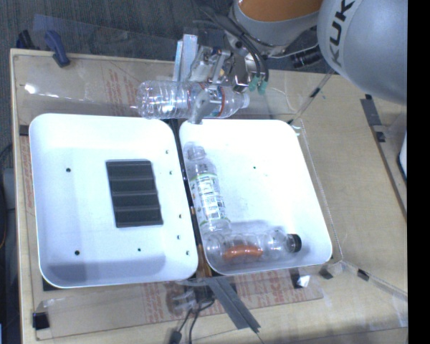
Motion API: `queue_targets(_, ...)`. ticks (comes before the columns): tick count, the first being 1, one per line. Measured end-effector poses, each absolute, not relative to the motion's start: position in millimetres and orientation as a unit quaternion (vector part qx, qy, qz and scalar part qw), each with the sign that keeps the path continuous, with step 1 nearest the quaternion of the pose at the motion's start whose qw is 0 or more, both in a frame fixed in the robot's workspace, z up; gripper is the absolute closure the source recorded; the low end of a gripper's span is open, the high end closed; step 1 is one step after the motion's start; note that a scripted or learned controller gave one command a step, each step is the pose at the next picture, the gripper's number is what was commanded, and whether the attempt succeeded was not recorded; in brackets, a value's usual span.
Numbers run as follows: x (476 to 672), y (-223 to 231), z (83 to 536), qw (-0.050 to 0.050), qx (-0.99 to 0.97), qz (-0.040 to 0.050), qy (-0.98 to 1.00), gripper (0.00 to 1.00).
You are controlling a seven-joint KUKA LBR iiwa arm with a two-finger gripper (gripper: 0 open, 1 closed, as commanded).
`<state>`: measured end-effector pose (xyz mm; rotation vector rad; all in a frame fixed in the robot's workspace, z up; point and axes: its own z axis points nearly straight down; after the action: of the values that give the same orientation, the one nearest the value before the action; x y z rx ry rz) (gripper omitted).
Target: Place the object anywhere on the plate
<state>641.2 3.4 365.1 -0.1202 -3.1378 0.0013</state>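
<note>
Camera view: tool [201,84] pinching clear bottle [173,99] above bins' far edge; dark plate [134,193] in left bin [57,156].

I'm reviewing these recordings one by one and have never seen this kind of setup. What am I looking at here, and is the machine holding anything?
This is a single picture from a camera fixed above a bench, looking down at a slant. The big grey and orange shape at top right is a robot arm; its gripper hangs at the far edge of the bins. A clear plastic bottle lies crosswise right at the gripper and looks lifted, though I cannot tell whether it is actually gripped. On the bench sit two shallow white bins. The left bin holds a dark ridged rectangular plate. The right bin holds two more clear bottles, one along its left wall, one along its near wall.
</note>
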Motion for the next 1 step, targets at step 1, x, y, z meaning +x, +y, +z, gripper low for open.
queue_targets(1,593.1,0.2,395.2,-0.001,0.073,0.0005,-0.997,1.0)
